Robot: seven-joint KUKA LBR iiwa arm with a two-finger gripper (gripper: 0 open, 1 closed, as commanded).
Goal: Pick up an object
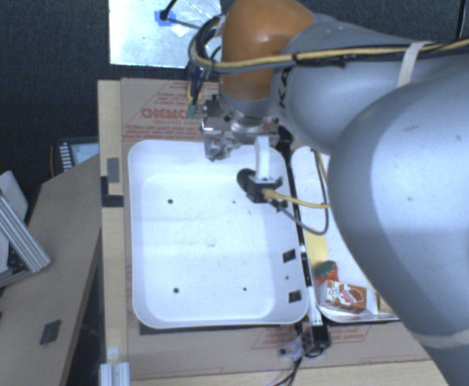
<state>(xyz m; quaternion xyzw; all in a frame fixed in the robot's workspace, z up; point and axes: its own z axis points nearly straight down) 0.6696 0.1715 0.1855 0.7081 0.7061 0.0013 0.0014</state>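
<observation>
Two white bins: left bin (150, 240), right bin (355, 316) with one small packet (343, 296).

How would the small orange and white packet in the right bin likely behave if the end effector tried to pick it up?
The orange and white packet looks flat and thin, so it is probably light and may flex rather than stay stiff. It lies low against the right bin floor, so fingers might slide over it. Its printed surface looks glossy, possibly slippery.

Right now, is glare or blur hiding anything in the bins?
Camera view: even lighting, no strong glare on the left bin; the arm looms large and soft, blocking most of the right bin; the orange packet there looks slightly blurred; the gripper sits in shade.
</observation>
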